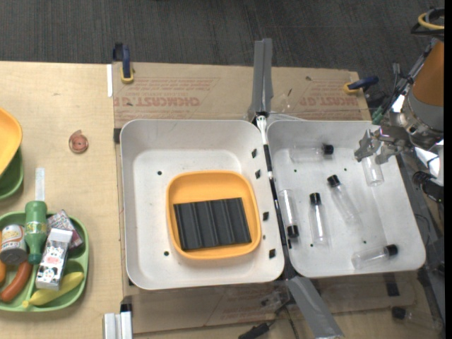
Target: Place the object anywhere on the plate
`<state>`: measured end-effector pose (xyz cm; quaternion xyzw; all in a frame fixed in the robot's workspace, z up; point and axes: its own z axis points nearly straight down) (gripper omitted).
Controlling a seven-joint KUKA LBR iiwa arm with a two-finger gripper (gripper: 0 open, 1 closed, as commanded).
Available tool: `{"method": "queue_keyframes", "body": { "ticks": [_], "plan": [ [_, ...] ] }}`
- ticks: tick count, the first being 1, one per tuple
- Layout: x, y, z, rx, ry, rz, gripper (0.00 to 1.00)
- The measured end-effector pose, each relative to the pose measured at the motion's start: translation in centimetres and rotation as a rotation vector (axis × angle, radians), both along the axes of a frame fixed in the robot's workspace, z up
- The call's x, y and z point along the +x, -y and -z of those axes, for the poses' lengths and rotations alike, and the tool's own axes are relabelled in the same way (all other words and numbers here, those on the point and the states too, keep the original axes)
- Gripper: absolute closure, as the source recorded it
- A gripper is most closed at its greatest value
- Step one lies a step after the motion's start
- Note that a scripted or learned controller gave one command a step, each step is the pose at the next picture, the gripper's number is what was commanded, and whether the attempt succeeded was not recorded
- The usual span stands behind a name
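gripper (372,149) clenched on a clear vial (373,169) above the right bin (409,210).

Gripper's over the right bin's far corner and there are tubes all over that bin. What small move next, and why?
Probably carry the gripper left toward the orange plate in the left bin. A clear tube seems to hang upright from it at the right bin's upper right corner, but whether it is truly gripped is unclear, so move slowly. The plate already holds a black ridged block.
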<state>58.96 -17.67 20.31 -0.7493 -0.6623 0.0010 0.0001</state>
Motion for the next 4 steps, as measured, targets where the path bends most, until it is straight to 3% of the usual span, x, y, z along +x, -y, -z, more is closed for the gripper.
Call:
{"method": "queue_keyframes", "body": {
  "ticks": [1,2,3,4],
  "plan": [
    [5.5,0.5,-3.0,-0.001,0.002,-0.259,1.0],
    [7.0,4.6,-7.2,-0.002,0.004,-0.586,1.0],
    [7.0,4.6,-20.2,-0.002,0.004,-0.882,1.0],
    [5.0,4.5,9.3,0.0,0.004,-1.296,1.0]
  ]
}}
